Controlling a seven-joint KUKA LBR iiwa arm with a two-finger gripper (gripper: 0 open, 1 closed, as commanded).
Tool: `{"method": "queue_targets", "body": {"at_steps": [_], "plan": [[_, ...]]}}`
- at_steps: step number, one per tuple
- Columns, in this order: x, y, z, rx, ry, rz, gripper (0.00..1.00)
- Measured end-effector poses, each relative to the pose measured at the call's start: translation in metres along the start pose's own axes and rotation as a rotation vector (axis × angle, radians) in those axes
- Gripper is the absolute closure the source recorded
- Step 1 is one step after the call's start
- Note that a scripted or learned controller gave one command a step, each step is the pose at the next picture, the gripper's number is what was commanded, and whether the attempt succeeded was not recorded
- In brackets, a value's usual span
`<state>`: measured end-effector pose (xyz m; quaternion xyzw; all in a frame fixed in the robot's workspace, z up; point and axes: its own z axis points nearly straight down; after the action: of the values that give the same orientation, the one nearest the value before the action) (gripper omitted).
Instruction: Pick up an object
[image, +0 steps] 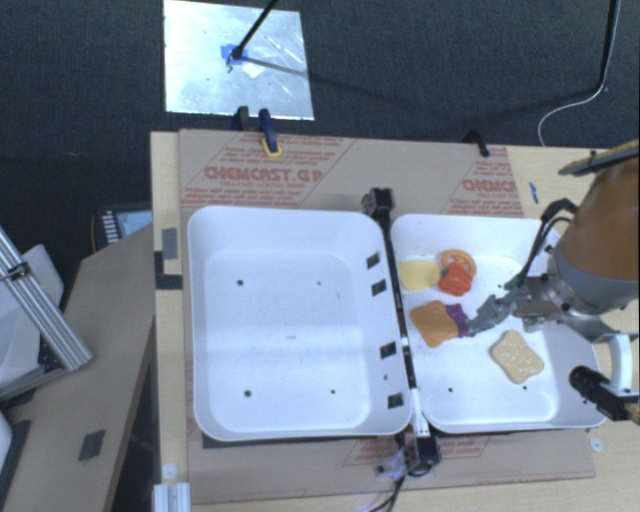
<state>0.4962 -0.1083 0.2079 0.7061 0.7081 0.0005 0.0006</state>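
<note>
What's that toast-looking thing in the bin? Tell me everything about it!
The toy bread slice is pale tan with a speckled face and a darker crust edge, probably foam or plastic. It lies flat and turned at an angle on the floor of the right bin, below the claw, apart from the other toys.

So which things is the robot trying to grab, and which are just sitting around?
For the job:
claw
small purple piece
orange-brown toy wedge
tan toy bread slice
red-and-orange toy
pale yellow toy block
right white bin

Just lying about:
left white bin
shiny foil sheet
blue clamp
</note>
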Motion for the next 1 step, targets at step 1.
{"method": "queue_targets", "body": {"at_steps": [1], "plan": [[0.0000,0.0011,-0.0109,-0.003,0.000,-0.002,1.00]]}}
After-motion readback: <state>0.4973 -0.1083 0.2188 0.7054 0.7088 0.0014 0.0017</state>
